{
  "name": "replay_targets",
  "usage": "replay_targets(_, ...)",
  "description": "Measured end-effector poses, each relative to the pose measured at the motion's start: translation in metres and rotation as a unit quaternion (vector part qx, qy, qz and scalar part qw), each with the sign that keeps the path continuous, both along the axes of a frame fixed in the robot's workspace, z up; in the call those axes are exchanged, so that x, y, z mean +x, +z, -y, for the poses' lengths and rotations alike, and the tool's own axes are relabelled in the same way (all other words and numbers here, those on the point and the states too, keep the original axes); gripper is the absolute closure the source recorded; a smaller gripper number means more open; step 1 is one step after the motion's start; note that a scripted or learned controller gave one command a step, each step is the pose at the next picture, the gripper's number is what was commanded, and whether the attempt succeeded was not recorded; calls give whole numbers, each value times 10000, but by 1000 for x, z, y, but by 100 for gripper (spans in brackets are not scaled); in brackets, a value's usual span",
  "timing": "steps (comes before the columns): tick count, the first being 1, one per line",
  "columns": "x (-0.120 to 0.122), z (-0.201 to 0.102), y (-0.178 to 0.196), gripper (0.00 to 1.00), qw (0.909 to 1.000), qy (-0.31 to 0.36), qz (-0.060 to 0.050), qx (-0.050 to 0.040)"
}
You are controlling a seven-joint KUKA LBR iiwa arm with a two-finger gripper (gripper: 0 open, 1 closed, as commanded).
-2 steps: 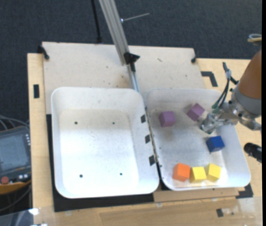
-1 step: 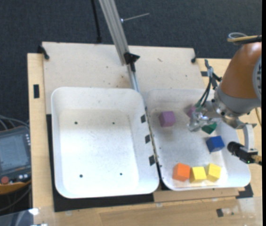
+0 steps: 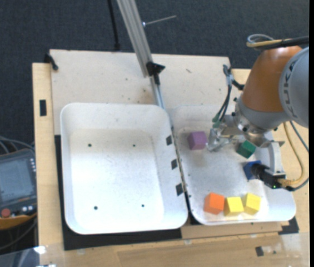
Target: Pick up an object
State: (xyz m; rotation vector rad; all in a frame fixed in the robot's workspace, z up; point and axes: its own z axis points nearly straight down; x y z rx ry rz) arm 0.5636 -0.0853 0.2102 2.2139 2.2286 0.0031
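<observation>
Reaching in from the right, I had my gripper low in the right bin, just beside the purple cube, which sat alone in the upper left part of that bin. I judged that cube the likeliest target, since it stood apart from the others and offered free sides. Whether my fingers were spread or closed I could not tell from above; my own wrist and the metal of the hand blurred together there, and nothing showed between them that I could call held.

A green block lay close under my wrist, to the right of the gripper, partly covered by my arm. A blue block lay a little below it, near the dark fitting on my cable. Along the bin's near edge an orange cube, a yellow cube and a second yellow cube stood in a row, touching or nearly so, well apart from where I was working.

The left bin stood beside the right one, their rims meeting in the middle. A slanted aluminium post rose from the surface behind the bins, clear of my reach. The nearest hazard, I judged, was the green block, which a sideways shift might nudge.
</observation>
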Motion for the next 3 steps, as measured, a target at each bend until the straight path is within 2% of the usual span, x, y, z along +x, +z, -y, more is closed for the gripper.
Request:
replay_targets(1,18,-43,1,100,10000,2,3,-1)
replay_targets(3,49,-145,33,100,10000,7,7,4)
